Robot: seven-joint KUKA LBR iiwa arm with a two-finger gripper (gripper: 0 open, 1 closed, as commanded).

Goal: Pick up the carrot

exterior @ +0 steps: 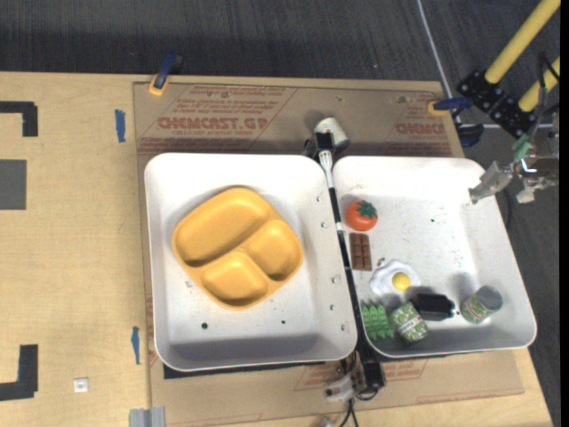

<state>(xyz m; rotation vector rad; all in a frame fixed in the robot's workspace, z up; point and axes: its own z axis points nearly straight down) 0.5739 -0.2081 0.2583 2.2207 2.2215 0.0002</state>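
A small orange-red toy vegetable with a green leafy top [361, 214] lies in the right bin [498, 238], near its far left corner and close to the divider. It looks rounded rather than long. My gripper [502, 178] hangs over the right bin's far right rim, well to the right of that vegetable and apart from every object. Nothing shows in its grasp.
The right bin also holds a brown chocolate bar [360, 251], a fried egg [396, 280], a black piece [432, 305], two green cans [481, 305] [410, 321] and a green leafy toy [376, 318]. A yellow divided plate [236, 245] lies in the left bin [169, 310].
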